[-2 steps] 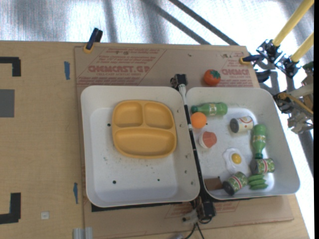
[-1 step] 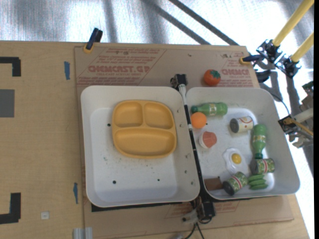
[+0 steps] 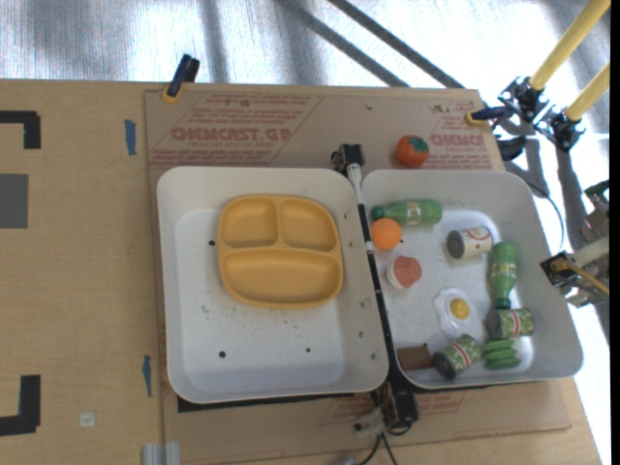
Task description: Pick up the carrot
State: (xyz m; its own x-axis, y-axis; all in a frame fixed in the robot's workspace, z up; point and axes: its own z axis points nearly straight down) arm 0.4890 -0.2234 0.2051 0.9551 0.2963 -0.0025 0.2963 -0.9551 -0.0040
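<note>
An orange rounded piece lies at the left wall of the right bin, touching the cap end of a lying green bottle. It is the only plain orange item in the bin; I cannot tell from its shape whether it is the carrot. Just in front of it lies a red and white slice.
The right bin also holds a small can, a second green bottle, a fried egg, two green cans and green pods. A yellow divided plate sits in the left bin. A tomato rests behind the bins.
</note>
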